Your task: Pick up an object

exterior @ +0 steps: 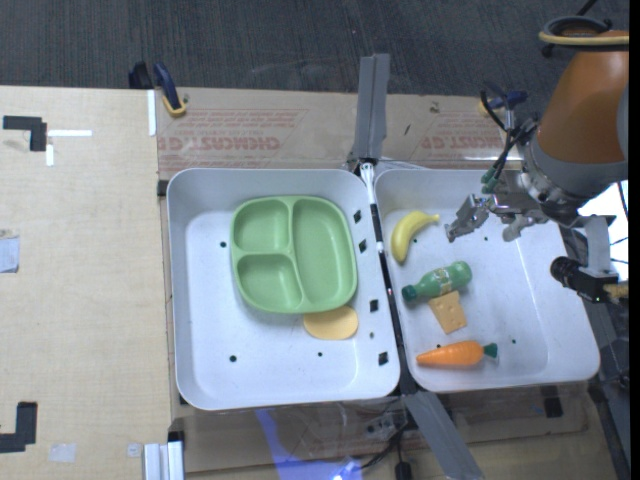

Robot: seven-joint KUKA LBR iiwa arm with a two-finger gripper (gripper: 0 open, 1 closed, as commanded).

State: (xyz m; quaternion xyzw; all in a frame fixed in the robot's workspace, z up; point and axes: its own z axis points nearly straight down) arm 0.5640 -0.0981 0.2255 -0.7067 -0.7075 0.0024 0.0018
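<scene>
Bins sat side by side on the worktop (80, 298), the left bin (200, 358) and the right bin (540, 348) touching along their inner walls. In the left bin lay a green divided plate (294, 254) with three compartments, and a flat yellow disc (331, 324) poked out from just beneath its near edge, touching it. The right bin carried four toy foods: a banana (409, 233) near the far left corner, a green bottle (437, 282) lying on its side just below it, an orange wedge of cheese (449, 313) touching the bottle's underside, and a carrot (456, 355) lying flat nearer the front wall, apart from the cheese. The arm (590, 118) came in from the right, its orange band high over the far right corner of the right bin. The hand (492, 220) hung over the far part of that bin, to the right of the banana and above the bottle, its two fingers spread apart with nothing between them. None of the toy foods was touched by it; each rested on the bin floor. A blue clamp (165, 86) gripped the far edge of the worktop at the left.
</scene>
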